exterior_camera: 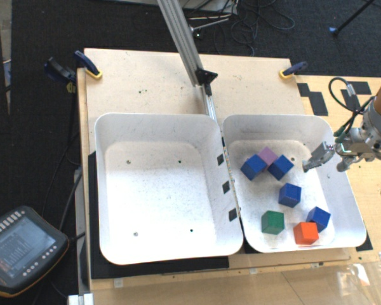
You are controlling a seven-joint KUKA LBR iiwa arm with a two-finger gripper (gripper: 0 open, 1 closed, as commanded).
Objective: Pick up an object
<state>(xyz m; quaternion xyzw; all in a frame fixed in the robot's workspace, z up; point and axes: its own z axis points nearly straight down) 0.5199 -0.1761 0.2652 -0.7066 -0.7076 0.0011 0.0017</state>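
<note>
The arm (pixel 376 122) is grey metal, with green and black cables looping along it to a silvery two-finger gripper (pixel 317 157).

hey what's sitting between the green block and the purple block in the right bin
In the camera view, only bare white bin floor lies between the green block and the purple block; blue blocks flank the stretch on either side.

Pale bench (pixel 152 84) on black floor (pixel 38 18) with cables (pixel 254 18).
</note>
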